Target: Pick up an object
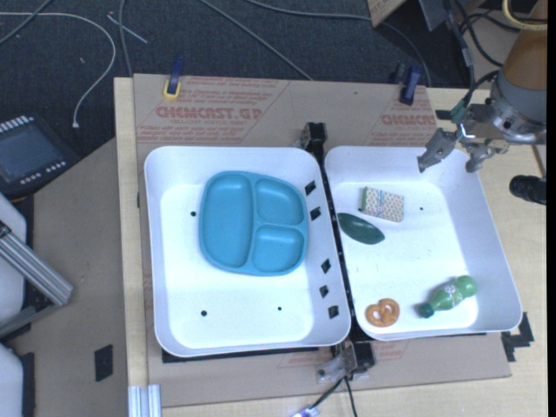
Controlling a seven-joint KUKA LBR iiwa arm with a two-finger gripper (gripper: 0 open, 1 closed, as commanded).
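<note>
Tool [453, 152] hangs over the far right corner of the right bin [486, 233], its two fingers spread apart with nothing between them; the arm above it is cut off at the frame edge. Green bottle [448, 296] lies on its side near the bin's front right, long axis slanting. Beside it: pretzel [381, 312]. Farther back: dark green leaf [360, 228], patterned packet [383, 203]. Left bin [174, 320] holds a blue divided plate [253, 222].

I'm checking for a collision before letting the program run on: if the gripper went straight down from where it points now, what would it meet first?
Probably the bare white floor at the far end of the right bin. The gripper hangs open above that end; the patterned sponge lies off to the side. Depth is hard to judge.
</note>
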